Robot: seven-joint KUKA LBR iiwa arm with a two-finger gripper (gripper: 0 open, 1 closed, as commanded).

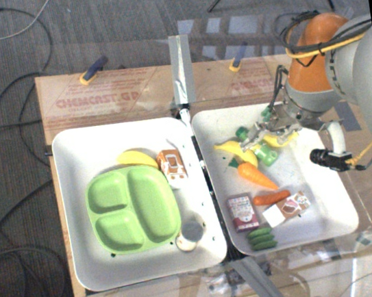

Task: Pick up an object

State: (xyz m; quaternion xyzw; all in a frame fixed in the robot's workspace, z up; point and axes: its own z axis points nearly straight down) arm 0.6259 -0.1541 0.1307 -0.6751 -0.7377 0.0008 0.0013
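Observation:
My gripper (264, 131) hangs low over the far part of the right bin (336, 226), reaching in from the right below the orange band (316, 56). It sits among a cluster of toy food: a yellow banana (232, 148) to its left, a small green piece (242, 132) beside it, another yellow piece (279, 139) to its right and a green piece (268, 157) just in front. An orange carrot (256, 175) lies nearer the bin's middle. The wrist hides how the gripper meets these items.
The right bin's front holds a dark red packet (242, 212), a red pepper (271, 198), a white and red box (288, 207) and a green pickle (262, 238). In the left bin (69, 155) lie a green divided plate (132, 207), a yellow item (138, 158), an orange carton (173, 166) and a grey cup (192, 230).

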